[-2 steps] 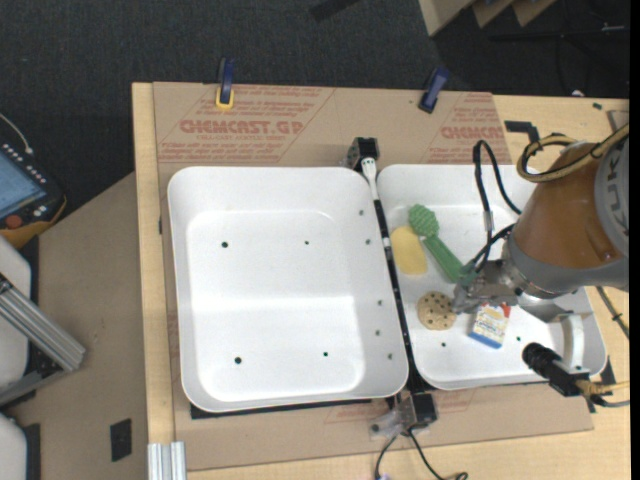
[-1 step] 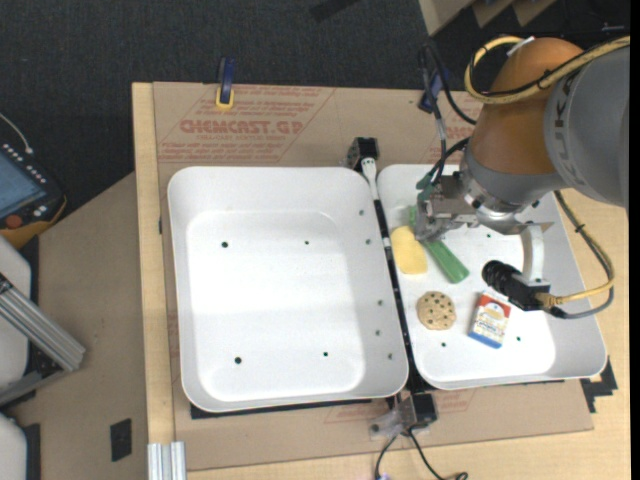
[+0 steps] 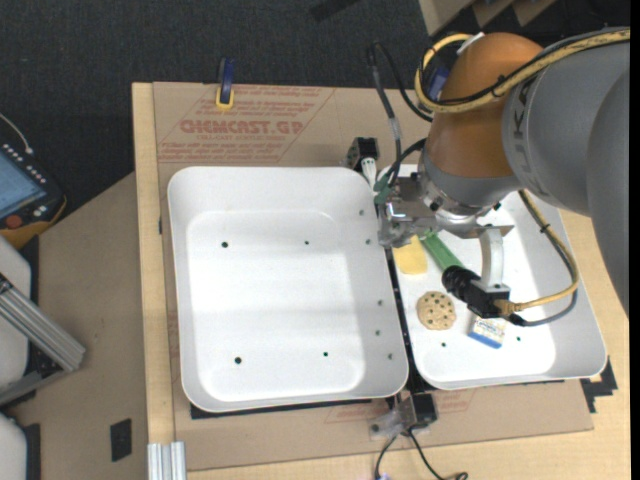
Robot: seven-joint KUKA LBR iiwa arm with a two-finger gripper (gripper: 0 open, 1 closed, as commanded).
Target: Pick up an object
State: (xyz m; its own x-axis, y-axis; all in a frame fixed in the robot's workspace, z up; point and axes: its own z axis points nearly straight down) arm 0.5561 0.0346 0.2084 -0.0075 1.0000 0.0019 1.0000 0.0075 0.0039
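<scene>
My gripper (image 3: 394, 224) hangs low over the near-left part of the right bin (image 3: 560, 353), close to the wall it shares with the left bin. A pale yellow block (image 3: 410, 259) lies right under it. A green stick-like piece (image 3: 438, 249) slants just to the right of the block. A round tan disc with dark holes (image 3: 435, 309) rests nearer the front. A small blue and white item (image 3: 487, 332) lies to the disc's right. The wide grey and orange wrist covers the far half of this bin.
The left white bin (image 3: 200, 368) stands beside the right one, their walls touching. Both sit on a cardboard sheet (image 3: 250, 118) with red lettering. A blue clip (image 3: 226, 83) holds its far edge. Cables run behind the wrist.
</scene>
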